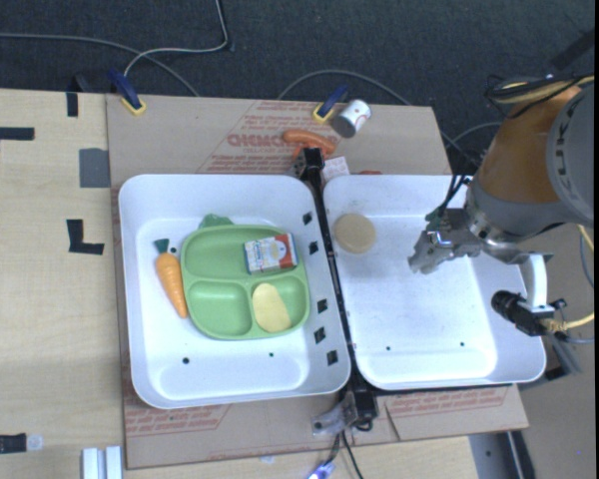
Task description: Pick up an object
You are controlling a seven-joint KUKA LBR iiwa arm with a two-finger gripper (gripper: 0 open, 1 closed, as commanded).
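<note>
Tan flat round disc (355, 233) beside metal gripper (426, 255), smooth white bin (419, 357)

Two white bins (140, 367) — one green tray (215, 307), carrot (171, 279), carton (269, 254), disc (355, 234).

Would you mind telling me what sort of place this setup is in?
Probably a robotics lab bench: two shallow white bins clamped on cardboard, toy food on a green divided tray, loose cables, and the arm's gripper above.
</note>
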